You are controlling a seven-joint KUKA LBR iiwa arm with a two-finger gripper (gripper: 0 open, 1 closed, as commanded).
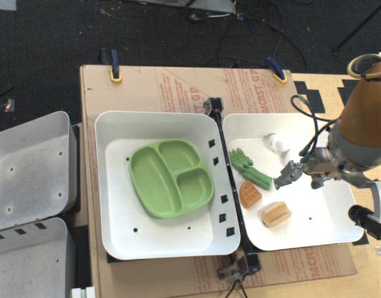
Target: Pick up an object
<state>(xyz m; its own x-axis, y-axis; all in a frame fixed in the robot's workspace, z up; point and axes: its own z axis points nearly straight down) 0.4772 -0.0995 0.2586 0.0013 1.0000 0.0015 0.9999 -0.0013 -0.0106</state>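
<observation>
Hovering end effector (285, 176) beside green toy (250, 169), right bin (339, 228).

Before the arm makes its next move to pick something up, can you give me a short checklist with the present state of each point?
1. Pincer is over the right bin: ok.
2. A target lies close: ok, the green toy lies just left of the pincer tip.
3. Pincer open for a grasp: cannot tell, the tip is dark and small.
4. Pincer free of any object: cannot tell.
5. Neighbours apart from the target: not ok, the orange waffle-like piece looks to touch the green toy; the tan piece lies apart.
6. Green divided plate lies out of the way in the left bin: ok.
</observation>
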